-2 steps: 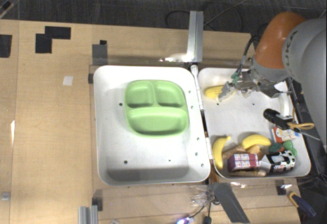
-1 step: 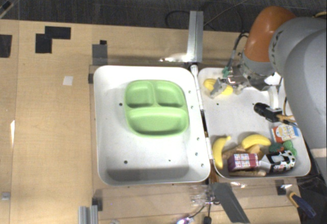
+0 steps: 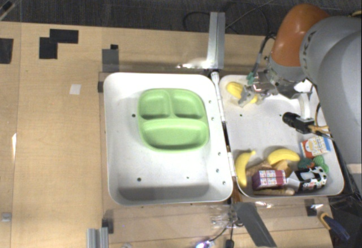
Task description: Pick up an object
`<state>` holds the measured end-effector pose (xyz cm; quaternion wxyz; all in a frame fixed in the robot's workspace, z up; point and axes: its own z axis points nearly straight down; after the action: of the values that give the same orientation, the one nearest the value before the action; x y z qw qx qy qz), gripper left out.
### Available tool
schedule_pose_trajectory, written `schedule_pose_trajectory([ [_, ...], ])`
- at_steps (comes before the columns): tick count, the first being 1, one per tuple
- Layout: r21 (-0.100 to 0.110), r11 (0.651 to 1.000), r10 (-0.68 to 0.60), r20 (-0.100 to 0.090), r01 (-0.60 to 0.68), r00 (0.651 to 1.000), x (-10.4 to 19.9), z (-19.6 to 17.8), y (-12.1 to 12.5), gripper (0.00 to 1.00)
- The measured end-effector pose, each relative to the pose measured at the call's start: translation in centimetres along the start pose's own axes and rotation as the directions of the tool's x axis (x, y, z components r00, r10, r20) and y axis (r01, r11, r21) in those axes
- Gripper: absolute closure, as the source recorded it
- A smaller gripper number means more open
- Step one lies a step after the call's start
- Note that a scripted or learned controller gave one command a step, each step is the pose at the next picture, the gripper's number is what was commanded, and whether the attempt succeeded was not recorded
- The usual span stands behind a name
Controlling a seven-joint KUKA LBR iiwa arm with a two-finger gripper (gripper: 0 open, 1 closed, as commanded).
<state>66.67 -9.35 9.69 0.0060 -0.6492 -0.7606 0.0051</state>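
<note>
Dark carpet borders your wooden table (image 3: 51,145), where two white bins sit side by side. Your end effector (image 3: 253,89) is low in the right bin's (image 3: 266,114) far left corner, just beside a small yellow object (image 3: 233,89); you cannot tell its opening, and nothing looks lifted yet, so the pick remains. Bananas (image 3: 283,157), a small carton (image 3: 268,179) and other items crowd the near edge. A green divided plate (image 3: 172,118) lies in the left bin (image 3: 121,145).
</note>
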Motion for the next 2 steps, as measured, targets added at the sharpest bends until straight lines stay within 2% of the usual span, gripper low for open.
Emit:
schedule_pose_trajectory([
  [1, -0.025, 0.999, 0.039, 0.003, -0.039, 0.999, 4.81, -9.11, 1.02, 1.0],
  [2, -0.023, 0.999, 0.039, 0.003, -0.038, 0.999, 4.79, -9.05, 0.99, 0.0],
])
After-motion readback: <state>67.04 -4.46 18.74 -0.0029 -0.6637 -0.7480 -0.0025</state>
